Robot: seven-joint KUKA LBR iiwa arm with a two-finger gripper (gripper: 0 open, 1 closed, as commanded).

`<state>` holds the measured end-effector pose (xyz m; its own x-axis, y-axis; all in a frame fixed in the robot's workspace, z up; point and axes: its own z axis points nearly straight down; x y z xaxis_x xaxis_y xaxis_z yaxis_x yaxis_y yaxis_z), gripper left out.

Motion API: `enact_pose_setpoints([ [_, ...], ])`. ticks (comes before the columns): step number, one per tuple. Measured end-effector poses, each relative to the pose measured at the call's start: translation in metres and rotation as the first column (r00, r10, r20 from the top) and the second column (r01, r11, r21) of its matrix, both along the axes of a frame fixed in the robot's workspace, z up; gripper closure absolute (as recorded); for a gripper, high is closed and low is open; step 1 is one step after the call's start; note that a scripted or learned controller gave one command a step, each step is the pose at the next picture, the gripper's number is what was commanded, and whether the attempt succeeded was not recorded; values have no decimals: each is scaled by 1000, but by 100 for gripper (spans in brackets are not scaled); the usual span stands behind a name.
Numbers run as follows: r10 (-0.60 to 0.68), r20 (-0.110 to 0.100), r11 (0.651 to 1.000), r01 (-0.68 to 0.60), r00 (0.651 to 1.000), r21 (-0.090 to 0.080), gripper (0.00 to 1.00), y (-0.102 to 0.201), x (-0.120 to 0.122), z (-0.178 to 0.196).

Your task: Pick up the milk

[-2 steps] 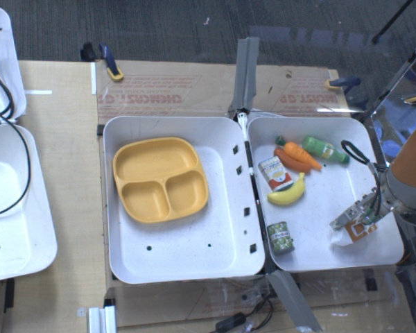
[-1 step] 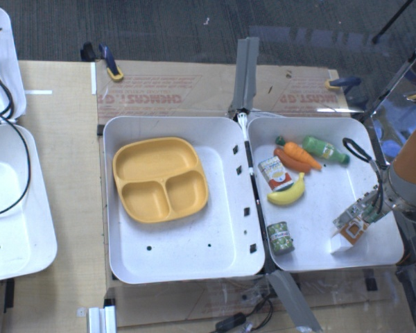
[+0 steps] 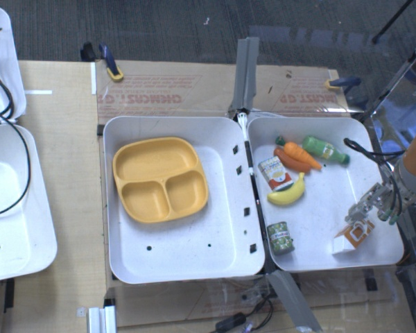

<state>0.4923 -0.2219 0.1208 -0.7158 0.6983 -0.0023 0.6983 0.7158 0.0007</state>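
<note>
The milk (image 3: 276, 173) is a small white carton with blue and red print, lying in the right bin (image 3: 319, 259) near its left wall, just above a banana (image 3: 288, 193). My gripper (image 3: 367, 212) hangs low over the right side of that bin, far to the right of the milk. It sits directly above a white and orange carton (image 3: 352, 236) that lies in the bin's front right corner. Whether it touches that carton I cannot tell.
A carrot (image 3: 299, 157) and a green bottle (image 3: 324, 150) lie behind the milk. A green can (image 3: 280, 237) stands near the front left of the right bin. The left bin (image 3: 187, 259) holds a yellow divided plate (image 3: 161, 179).
</note>
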Motion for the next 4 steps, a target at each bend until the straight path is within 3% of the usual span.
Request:
enact_pose_setpoints([
  [1,238,-2,971,-238,971,1,100,24,1,1],
  [2,238,-1,971,-238,971,1,0,24,1,1],
  [3,55,-2,998,-55,998,2,0,1,-9,-30],
  [4,59,34,998,-59,998,-9,100,2,3,-11],
])
